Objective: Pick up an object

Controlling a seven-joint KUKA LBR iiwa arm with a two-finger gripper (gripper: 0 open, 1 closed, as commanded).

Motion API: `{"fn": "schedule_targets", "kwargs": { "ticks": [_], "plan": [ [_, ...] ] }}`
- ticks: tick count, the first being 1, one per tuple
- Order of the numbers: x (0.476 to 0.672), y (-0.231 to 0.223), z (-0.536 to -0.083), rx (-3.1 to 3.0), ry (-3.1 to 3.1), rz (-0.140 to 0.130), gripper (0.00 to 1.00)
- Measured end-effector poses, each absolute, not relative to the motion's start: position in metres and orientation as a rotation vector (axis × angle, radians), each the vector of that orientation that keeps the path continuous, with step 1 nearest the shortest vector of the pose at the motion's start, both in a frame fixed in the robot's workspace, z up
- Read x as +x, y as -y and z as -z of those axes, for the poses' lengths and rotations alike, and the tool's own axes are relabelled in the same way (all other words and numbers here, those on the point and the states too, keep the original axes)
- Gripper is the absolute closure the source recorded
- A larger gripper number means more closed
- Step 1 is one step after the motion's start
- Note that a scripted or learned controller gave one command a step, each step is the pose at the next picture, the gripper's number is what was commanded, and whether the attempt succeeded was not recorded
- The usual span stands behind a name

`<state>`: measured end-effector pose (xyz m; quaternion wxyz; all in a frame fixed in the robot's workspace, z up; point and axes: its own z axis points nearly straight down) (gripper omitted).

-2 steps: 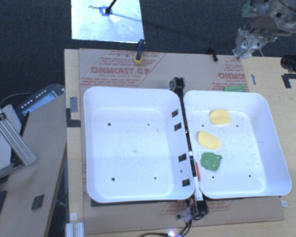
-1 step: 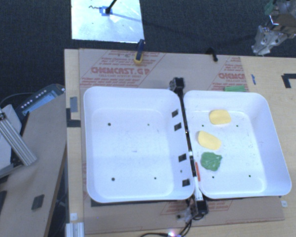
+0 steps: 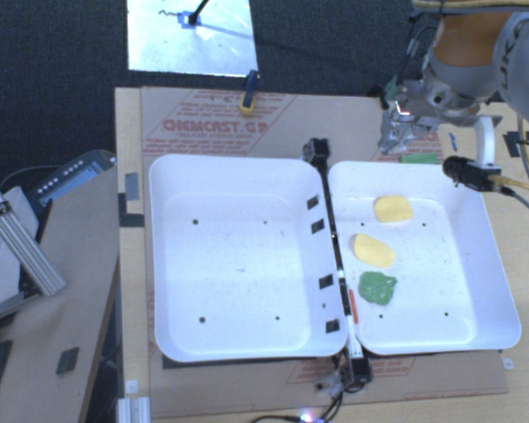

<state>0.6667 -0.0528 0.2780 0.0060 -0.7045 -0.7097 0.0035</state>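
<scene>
My gripper point(image 3: 397, 139) hovers above the right bin point(image 3: 489, 263) back rim, clear of the pile; grip state I can't tell. Targets lie inside it: two yellow pieces point(image 3: 393, 208) point(image 3: 374, 250), green piece point(image 3: 376, 287) nearest front.

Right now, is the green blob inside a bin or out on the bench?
Inside. The green blob lies on the floor of the right bin, just below two yellow pieces, within the bin's rim.

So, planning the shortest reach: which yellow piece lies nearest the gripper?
The upper yellow piece, toward the right bin's far wall; the other yellow piece lies lower, beside the green one.
</scene>
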Motion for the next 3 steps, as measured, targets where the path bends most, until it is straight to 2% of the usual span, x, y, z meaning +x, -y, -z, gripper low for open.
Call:
{"fn": "schedule_targets", "kwargs": {
  "ticks": [1,2,3],
  "plan": [
    [0.67,-0.012,-0.367,-2.214,2.238,0.014,1.0],
    [0.668,-0.024,-0.547,-2.224,2.24,0.025,1.0],
    [0.595,-0.109,-0.394,-2.198,2.227,-0.017,1.0]
  ]
}}
